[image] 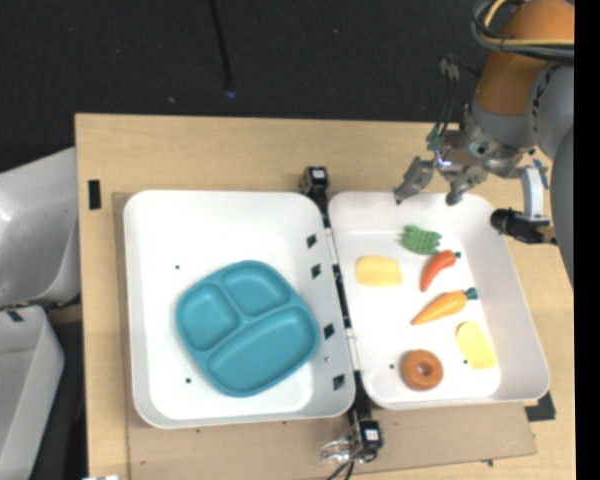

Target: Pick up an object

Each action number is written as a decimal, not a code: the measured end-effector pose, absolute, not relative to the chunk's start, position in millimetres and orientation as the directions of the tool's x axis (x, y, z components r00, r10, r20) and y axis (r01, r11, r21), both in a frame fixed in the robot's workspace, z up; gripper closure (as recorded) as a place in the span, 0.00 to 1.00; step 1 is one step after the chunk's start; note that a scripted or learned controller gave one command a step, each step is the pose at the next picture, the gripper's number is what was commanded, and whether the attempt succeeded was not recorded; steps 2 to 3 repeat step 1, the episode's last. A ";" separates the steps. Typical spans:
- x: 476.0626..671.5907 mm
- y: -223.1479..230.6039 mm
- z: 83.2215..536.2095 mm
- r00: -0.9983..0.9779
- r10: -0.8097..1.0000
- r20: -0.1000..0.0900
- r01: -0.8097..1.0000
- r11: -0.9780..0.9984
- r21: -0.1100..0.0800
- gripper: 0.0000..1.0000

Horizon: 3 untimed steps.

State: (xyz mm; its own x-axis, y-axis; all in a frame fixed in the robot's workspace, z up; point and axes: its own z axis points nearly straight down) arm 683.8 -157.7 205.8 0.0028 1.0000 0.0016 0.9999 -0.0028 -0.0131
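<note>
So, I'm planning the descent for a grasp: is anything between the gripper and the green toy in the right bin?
Nothing visible. The gripper hovers over the right bin's far edge, fingers open, and the green toy lies just below it with bare white floor between.

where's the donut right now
The donut lies in the right bin, near its front edge, just below the carrot and left of a yellow piece.

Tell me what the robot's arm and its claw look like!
The arm is chunky, rounded and grey, with a wide orange band above the wrist. A yellowish cable loops over the top of it. At its end sits a small metal gripper with two thin grey fingers.
</note>
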 end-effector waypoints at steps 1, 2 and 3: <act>686.7 -157.4 215.9 0.000 1.000 -0.001 1.000 0.000 0.001 0.00; 686.7 -157.4 215.9 0.000 1.000 -0.001 1.000 0.000 0.001 0.00; 686.7 -157.4 215.9 0.000 1.000 -0.001 1.000 0.000 0.001 0.00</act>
